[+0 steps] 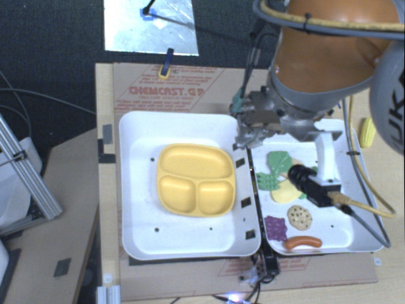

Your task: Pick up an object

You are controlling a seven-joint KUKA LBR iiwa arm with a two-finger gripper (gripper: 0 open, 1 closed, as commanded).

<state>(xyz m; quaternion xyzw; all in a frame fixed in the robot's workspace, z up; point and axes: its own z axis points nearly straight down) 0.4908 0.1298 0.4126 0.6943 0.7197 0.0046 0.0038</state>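
Note:
Several toy foods lie in the right bin (354, 236): green lettuce leaves (276, 163), a yellow piece (286, 193), a round cookie (299, 217), purple grapes (274, 227) and an orange sausage (304, 242). A yellow corn cob (367, 132) rests at the bin's far right edge. My gripper (248, 137) hangs under the grey wrist, over the divider between the two bins near their back edge, left of the lettuce. No toy shows at its tip. The arm's orange band hides the back of the right bin.
A yellow three-compartment plate (195, 179) sits in the middle of the left bin (136, 189). A white and black fixture (319, 173) with a yellow cable juts from the arm over the right bin. Cardboard (171, 87) lies under both bins.

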